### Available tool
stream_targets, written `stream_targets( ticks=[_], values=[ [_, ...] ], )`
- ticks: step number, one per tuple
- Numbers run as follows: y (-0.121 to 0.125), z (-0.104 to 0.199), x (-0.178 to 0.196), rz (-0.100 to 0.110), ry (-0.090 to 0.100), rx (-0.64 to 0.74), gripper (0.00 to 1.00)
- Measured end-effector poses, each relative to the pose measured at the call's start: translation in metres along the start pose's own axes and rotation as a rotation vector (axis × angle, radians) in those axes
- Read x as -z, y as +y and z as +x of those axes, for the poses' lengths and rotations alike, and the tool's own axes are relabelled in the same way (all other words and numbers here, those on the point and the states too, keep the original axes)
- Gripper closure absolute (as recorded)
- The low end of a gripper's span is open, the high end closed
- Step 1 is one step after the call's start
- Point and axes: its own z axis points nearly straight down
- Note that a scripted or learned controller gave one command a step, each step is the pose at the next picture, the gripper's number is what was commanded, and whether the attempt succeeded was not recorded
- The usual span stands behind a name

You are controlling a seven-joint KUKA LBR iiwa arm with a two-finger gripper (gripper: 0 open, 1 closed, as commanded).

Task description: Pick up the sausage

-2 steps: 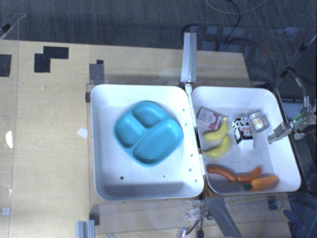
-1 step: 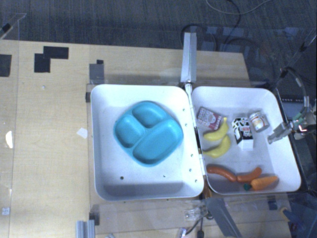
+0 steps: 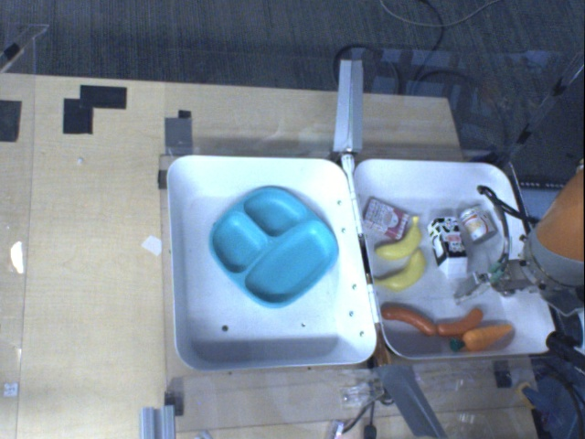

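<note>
Two shallow white bins sit side by side on the counter (image 3: pixel 91 273). The left bin (image 3: pixel 196 337) holds one blue three-compartment plastic plate (image 3: pixel 274 245). The right bin (image 3: pixel 439 174) holds one red-brown sausage (image 3: pixel 409 319) at its 7 o'clock edge, two yellow bananas (image 3: pixel 403 257), one orange carrot (image 3: pixel 487 337), one small packet (image 3: pixel 383 216), one black-and-white carton (image 3: pixel 445 238) and one can (image 3: pixel 474 223). The tool (image 3: pixel 482 277) hovers at 3 o'clock; its finger state cannot be determined.

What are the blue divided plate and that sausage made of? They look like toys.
Blue divided plate: probably moulded plastic, with even colour, rounded compartment walls and a soft sheen. Sausage: likely plastic or rubber play food, smooth, uniformly reddish-orange and faintly glossy; this view cannot settle which.
</note>
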Motion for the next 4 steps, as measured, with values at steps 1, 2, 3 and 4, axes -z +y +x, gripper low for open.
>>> stream_targets(
  ticks=[1,2,3,4],
  values=[
    [0.001,0.000,-0.007,-0.004,0.000,0.020,0.00],
    [0.002,-0.001,-0.007,-0.006,-0.001,0.039,0.00],
    [0.025,-0.004,-0.006,-0.007,-0.005,0.364,0.00],
    [0.004,-0.001,-0.006,-0.011,-0.007,0.414,0.00]
  ],
)
